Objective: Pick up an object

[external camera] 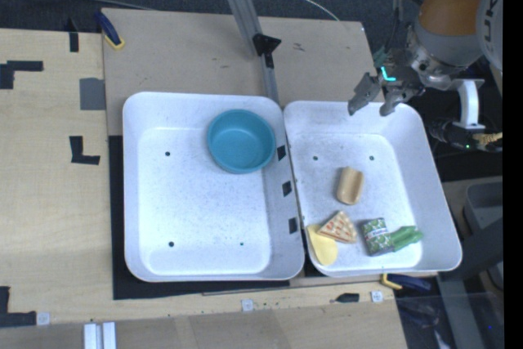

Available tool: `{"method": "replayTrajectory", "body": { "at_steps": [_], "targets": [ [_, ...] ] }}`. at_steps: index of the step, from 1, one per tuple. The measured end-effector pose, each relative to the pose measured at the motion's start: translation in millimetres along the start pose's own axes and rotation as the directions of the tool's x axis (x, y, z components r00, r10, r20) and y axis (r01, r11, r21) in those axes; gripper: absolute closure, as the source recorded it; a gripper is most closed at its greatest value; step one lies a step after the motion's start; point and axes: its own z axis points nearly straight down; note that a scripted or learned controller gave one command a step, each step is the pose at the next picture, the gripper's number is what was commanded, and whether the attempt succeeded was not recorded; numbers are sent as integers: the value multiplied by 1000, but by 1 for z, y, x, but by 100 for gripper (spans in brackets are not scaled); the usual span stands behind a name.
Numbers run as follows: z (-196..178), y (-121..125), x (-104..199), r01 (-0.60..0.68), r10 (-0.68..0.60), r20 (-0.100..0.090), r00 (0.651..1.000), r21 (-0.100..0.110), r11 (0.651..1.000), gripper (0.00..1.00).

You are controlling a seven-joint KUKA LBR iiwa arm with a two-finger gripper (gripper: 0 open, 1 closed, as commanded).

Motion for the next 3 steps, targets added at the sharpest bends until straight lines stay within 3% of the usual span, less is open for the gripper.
{"method": "replayTrajectory", "body": {
  "at_steps": [1, 3],
  "targets": [
    [-1, 0, 0, 0, 0, 0, 1000, -2, 1000, 0],
    [126, 6, 7, 1, -1, 1, 1000, 5, 1000, 0]
  ]
}}
